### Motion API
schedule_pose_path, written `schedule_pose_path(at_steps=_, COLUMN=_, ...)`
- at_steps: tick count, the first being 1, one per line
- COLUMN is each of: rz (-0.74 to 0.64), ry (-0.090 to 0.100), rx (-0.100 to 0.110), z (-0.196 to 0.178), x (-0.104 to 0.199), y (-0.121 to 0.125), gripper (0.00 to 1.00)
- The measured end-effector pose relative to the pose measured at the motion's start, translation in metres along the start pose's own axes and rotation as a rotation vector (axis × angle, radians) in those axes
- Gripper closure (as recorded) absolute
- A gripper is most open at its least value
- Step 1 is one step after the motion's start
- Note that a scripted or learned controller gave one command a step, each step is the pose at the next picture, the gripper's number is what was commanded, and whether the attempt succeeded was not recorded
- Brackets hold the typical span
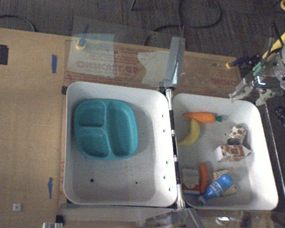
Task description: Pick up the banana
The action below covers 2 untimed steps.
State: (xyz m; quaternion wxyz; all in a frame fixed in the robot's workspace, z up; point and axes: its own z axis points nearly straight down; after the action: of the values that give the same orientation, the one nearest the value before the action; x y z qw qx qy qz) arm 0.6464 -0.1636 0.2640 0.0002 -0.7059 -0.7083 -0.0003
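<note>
Two shallow white bins sit side by side on a tan bench, seen from above at a slant. The left bin (pixel 75 180) holds one thing: a teal plate (pixel 106 128) with three compartments, lying in the bin's upper left part.

The right bin (pixel 264 184) holds seven small things. One yellow banana (pixel 191 133) lies in the upper left part of this bin, close to the wall shared with the other bin, curving from upper right down to lower left. Just above it, one orange carrot (pixel 201 117) with a green tip lies crosswise, its underside touching or nearly touching the banana's top end. Toward the right are one small spotted container (pixel 237 133) and, just below it, one small white and brown carton (pixel 232 153). Along the lower edge lie one red and white box (pixel 191 180), one orange sausage-shaped piece (pixel 203 177) beside it, and one blue bottle (pixel 219 188) lying tilted (its cap points to the lower left).

The arm enters at the upper right corner. Its gripper (pixel 253 93) hangs above the right bin's upper right rim, well apart from the banana, with its two fingers spread wide and nothing between them.
</note>
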Motion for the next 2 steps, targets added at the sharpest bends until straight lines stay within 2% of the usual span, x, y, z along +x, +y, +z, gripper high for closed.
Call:
schedule_pose_path(at_steps=1, rz=-0.259, ry=-0.001, rx=-0.001, z=0.158, x=0.021, y=-0.013, gripper=0.00)
schedule_pose_path(at_steps=2, rz=-0.257, ry=-0.003, rx=-0.007, z=0.147, x=0.020, y=-0.011, gripper=1.00)
